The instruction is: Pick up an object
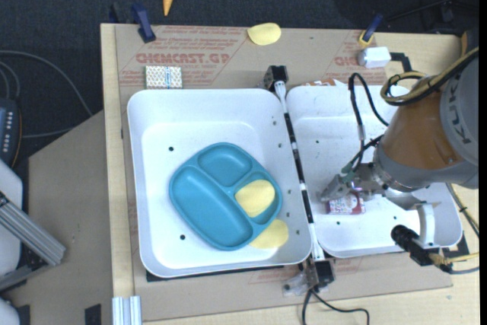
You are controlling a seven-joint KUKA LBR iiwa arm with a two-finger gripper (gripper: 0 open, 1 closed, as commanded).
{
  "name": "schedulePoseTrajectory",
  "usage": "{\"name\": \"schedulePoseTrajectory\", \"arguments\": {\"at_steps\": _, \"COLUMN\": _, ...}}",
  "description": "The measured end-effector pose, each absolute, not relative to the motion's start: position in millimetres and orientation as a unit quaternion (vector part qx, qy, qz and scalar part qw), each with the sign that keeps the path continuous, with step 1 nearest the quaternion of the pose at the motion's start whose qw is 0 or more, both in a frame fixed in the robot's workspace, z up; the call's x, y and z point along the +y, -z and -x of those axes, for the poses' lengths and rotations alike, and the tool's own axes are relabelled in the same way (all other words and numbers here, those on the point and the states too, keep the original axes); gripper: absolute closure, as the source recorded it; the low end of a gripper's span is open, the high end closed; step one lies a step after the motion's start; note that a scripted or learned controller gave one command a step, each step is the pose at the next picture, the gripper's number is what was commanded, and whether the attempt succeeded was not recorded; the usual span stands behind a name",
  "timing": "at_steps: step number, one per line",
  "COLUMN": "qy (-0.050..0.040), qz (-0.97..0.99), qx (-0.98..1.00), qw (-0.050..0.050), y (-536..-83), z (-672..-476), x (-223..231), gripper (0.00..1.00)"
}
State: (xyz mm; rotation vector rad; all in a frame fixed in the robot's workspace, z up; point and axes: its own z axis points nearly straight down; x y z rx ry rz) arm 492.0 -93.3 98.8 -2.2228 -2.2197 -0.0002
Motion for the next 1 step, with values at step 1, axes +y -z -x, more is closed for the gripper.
{"name": "schedulePoseTrajectory", "arguments": {"at_steps": 1, "qy": 0.0007, "qz": 0.707, "qx": -0.708, "qw": 0.000, "y": -198.8, "z": -543.9, "x": -38.6, "gripper": 1.00}}
